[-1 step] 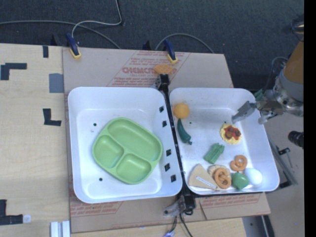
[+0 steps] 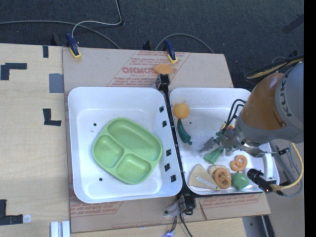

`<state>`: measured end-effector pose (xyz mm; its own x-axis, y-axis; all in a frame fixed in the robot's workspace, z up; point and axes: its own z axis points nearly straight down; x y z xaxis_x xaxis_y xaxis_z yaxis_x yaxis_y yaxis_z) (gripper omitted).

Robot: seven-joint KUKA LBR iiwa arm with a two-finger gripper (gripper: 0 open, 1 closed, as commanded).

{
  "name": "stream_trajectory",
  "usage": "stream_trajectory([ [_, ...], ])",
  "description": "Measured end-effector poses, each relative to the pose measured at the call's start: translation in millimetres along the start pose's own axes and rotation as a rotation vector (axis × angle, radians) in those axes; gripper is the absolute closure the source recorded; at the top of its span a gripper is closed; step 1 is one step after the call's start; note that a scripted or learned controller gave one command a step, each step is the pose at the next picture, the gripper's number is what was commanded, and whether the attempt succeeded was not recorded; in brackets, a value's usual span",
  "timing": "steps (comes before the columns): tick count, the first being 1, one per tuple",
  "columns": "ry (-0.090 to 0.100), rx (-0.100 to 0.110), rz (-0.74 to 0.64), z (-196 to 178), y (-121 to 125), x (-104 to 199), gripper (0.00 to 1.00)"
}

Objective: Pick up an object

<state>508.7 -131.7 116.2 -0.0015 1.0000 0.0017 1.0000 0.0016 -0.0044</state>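
Observation:
My gripper (image 2: 213, 143) hangs low in the right bin (image 2: 207, 95), left of the arm's orange band. A small green piece (image 2: 214, 156) lies right under it, touching or nearly touching. An orange ball with a dark green stem (image 2: 181, 111) sits by the bin's left wall. Two brown pretzels (image 2: 239, 163) (image 2: 222, 177), a beige wedge (image 2: 199, 177) and a green block (image 2: 241, 181) lie along the near wall. Nothing can be seen lifted by the gripper.
The left bin (image 2: 81, 107) holds a light green divided plate (image 2: 127, 150). A black divider with clips (image 2: 170, 132) separates the bins. Cables run along the arm at the right and across the dark floor behind the bench.

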Motion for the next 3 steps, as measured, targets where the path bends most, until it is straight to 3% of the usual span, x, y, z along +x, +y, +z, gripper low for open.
stream_trajectory([
  [1,-0.004,-0.005,0.003,30,3,11,0.00],
  [2,-0.005,-0.008,0.002,20,4,11,1.00],
  [3,-0.001,-0.004,-0.001,-68,34,70,1.00],
])
